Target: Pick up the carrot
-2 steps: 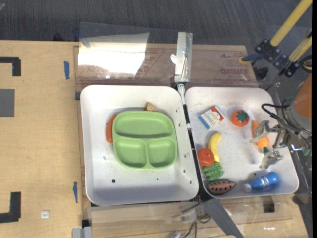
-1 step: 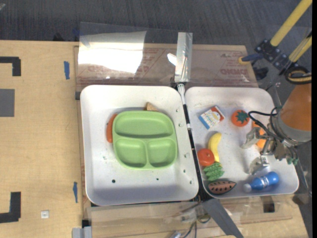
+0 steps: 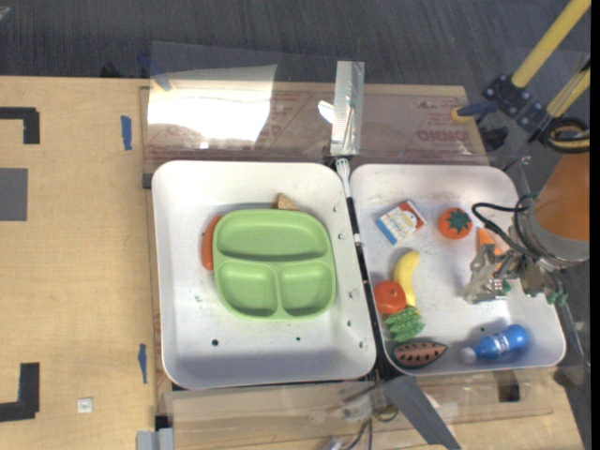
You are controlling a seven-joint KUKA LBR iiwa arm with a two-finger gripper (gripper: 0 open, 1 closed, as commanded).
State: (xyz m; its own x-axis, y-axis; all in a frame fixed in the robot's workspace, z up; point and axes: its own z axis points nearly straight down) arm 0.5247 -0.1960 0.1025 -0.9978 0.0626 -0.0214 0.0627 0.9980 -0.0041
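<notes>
Looking down on the two shallow white bins: the left bin [image 3: 178, 251] carries a green three-compartment plastic tray [image 3: 274, 261], the right bin [image 3: 431, 181] a scatter of toy food. In from the right comes the grey arm with its orange band [image 3: 567, 204], and its two-finger gripper [image 3: 489, 284] hangs low over the right bin's right side. Whether it's spread or closed, I can't tell; the metal parts blur together.

Now the target. The small orange carrot [image 3: 485, 239] lies just above the gripper, towards the bin's far wall, partly hidden by a black cable and the wrist. So the pincer sits just on the near side of it, almost touching. Only a short orange sliver shows; its long axis isn't readable.

Nearby: a blue plastic bottle [image 3: 497, 343], a yellow banana [image 3: 406, 272], a red tomato [image 3: 456, 223].
</notes>
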